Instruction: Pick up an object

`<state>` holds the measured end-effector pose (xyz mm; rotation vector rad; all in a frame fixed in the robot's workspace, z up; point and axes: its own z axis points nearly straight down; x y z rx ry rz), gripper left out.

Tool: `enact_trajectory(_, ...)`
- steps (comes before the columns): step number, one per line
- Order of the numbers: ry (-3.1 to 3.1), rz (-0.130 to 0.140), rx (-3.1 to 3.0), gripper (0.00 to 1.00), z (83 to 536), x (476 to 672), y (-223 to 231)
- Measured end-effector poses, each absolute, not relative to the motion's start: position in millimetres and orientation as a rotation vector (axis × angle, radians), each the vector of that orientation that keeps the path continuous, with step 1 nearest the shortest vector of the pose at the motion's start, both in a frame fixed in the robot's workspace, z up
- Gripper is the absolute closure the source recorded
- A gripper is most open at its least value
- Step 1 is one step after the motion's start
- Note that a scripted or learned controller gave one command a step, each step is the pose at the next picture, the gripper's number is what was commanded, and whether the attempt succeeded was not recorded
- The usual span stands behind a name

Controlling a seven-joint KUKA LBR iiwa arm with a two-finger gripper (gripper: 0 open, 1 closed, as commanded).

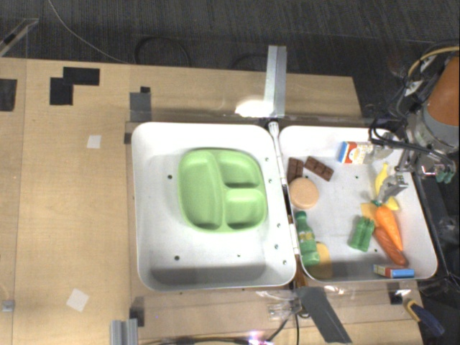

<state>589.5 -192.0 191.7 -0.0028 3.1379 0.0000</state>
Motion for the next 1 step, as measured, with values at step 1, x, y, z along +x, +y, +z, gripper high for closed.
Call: enact_trajectory(1,3.132,-0.003,0.031,0.0,96.2,584.0,-199.8)
